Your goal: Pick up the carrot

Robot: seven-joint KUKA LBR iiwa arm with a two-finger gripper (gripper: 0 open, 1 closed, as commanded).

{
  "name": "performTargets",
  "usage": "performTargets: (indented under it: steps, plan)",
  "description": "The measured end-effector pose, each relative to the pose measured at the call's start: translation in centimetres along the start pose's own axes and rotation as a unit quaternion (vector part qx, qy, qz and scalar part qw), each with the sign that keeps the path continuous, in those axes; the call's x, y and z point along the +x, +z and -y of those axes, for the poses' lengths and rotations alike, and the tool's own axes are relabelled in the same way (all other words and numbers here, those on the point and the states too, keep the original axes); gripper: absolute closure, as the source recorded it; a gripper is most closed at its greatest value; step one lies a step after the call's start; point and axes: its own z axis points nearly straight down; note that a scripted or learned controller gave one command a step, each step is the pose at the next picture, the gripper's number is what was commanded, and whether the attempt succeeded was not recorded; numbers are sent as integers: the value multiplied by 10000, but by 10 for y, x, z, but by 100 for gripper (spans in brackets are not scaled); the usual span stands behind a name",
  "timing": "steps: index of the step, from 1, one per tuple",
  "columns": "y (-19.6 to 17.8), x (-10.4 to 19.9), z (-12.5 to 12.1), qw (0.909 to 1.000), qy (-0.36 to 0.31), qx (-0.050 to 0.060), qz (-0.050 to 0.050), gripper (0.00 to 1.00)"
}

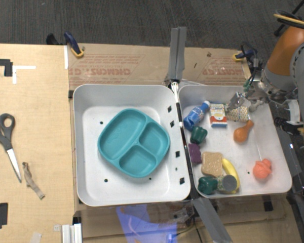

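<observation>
A tapered orange piece, which I take for the carrot, lies in the right bin with its thick end at the lower left and its thin end pointing up and right. My gripper hangs at the bin's far right, just above and beyond the carrot. It is directly over a speckled beige object, which lies between it and the carrot. I see nothing orange in the gripper.
A salmon-orange lumpy toy lies near the front right. Also in the right bin are a blue bottle, small carton, green and purple pieces, a tan block and a banana. The left bin holds a teal divided plate.
</observation>
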Motion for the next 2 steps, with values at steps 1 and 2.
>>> performTargets:
  steps: [1, 2]
  plan:
    - [-23, 73, 66, 9979, -639, 7, 51, 0]
    - [6, 124, 138, 9889, -1485, 10, 43, 0]
